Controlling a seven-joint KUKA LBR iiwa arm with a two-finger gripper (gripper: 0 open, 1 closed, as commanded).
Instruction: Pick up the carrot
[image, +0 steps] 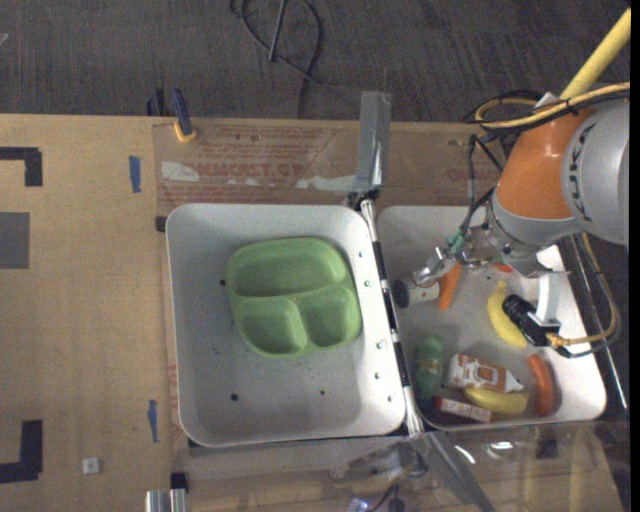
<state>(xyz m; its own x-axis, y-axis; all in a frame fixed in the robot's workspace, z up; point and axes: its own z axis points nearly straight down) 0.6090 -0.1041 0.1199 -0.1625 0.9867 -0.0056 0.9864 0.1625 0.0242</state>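
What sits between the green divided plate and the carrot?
In the camera view, between the green divided plate and the carrot run the two bins' adjoining white walls, then a small dark round object by the right bin's wall.

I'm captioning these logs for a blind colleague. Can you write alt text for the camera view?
A grey and orange arm reaches from the right into the right bin, its gripper at an orange carrot. Around it lie two bananas, a green bottle, a small carton and a sausage. The left bin holds a green divided plate.
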